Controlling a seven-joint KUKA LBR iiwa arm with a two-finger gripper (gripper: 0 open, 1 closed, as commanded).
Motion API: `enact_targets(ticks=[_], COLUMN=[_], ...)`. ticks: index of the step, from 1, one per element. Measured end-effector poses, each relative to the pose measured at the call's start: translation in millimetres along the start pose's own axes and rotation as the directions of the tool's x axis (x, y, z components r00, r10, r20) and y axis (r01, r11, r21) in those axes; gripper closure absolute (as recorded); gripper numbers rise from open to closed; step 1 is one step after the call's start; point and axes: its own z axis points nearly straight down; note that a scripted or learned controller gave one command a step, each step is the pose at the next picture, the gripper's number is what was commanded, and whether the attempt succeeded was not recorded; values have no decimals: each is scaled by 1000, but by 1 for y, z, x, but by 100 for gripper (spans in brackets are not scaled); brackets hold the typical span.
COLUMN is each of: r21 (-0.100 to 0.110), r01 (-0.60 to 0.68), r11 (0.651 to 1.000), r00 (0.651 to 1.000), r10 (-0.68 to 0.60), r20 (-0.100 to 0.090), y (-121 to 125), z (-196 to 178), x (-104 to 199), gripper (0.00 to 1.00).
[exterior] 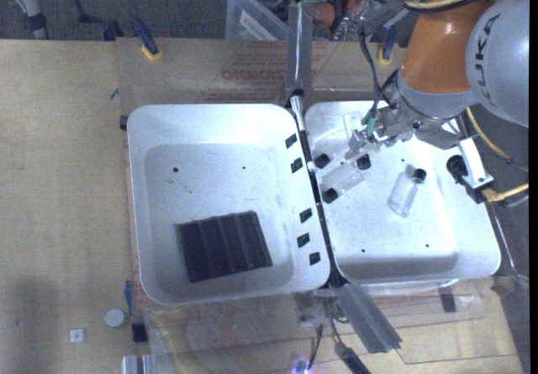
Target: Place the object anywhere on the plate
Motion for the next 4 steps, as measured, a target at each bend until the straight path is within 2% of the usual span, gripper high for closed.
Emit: enact_targets(ticks=[1,2,3,4], r21=[-3,-3,-3,0], r01=[160,390,666,849], r11=[987,921,746,528], r00=[987,921,746,528], r10=[-160,-390,-666,-849], r20=[2,4,9,11], y=[11,25,15,20], z=[-93,-225,-234,-235], x=[51,37,-42,-99], gripper=[100,100,100,100])
